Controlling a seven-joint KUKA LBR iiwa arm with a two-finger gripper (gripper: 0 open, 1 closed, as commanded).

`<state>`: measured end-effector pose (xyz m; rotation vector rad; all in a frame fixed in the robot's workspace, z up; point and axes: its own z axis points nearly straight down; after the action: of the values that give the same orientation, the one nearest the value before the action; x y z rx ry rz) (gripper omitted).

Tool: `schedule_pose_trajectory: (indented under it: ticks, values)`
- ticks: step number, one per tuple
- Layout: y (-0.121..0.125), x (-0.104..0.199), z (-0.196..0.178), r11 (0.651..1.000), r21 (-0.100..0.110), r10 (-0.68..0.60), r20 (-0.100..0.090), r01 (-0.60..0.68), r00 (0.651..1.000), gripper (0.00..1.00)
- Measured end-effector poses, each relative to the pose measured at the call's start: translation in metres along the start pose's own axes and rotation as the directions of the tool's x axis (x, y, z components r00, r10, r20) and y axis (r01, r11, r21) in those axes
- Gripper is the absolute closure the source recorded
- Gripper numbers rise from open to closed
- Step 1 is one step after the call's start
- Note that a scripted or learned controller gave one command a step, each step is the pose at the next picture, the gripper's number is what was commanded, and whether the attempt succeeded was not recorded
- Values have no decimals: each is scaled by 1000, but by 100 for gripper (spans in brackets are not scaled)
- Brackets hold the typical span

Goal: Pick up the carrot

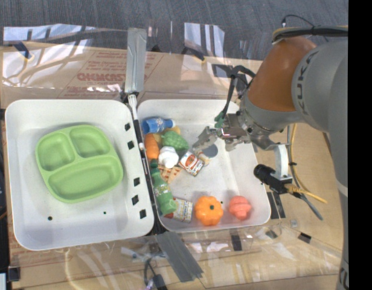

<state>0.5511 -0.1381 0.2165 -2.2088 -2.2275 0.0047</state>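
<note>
The carrot [151, 147] is a small orange piece lying against the left wall of the right bin [246, 162], wedged among other toy foods. A green leafy piece [174, 141] and a white item [168, 157] crowd its right side. My gripper [205, 144] hangs over the middle of the right bin, to the right of the carrot and apart from it. It is open and slanted down to the left, with nothing between its fingers. A red-and-white packet [192, 163] lies just below it.
The right bin also holds a blue bottle [157, 124], a green bottle [165, 198], a small can [183, 209], an orange pumpkin [208, 210] and a pink item [239, 207]. A green divided plate [79, 162] lies in the left bin [17, 222].
</note>
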Motion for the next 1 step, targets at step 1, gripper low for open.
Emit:
schedule_pose_trajectory:
  ticks: [1]
  values:
    - [-73,-15,88,991,1,-132,0,132,991,0]
